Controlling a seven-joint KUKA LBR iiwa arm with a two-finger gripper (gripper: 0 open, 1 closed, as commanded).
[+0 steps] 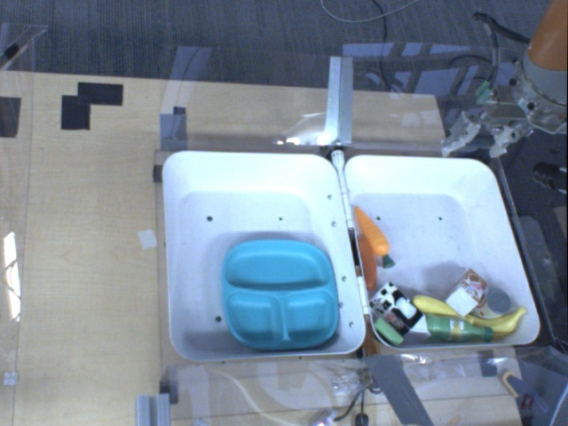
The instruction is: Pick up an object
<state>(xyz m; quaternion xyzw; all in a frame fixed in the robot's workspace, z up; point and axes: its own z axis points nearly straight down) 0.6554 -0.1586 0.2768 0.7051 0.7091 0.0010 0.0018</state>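
Down at the near edge of the right bin (497, 185), a banana (470, 316) is lying lengthwise across a green bottle (448, 329). Gripper (484, 138) is hovering past the far rim, fingers looking spread and holding nothing, so the pile is sitting well toward the camera from it.

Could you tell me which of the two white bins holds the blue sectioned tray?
The left white bin holds the blue sectioned tray; the right white bin holds small items.
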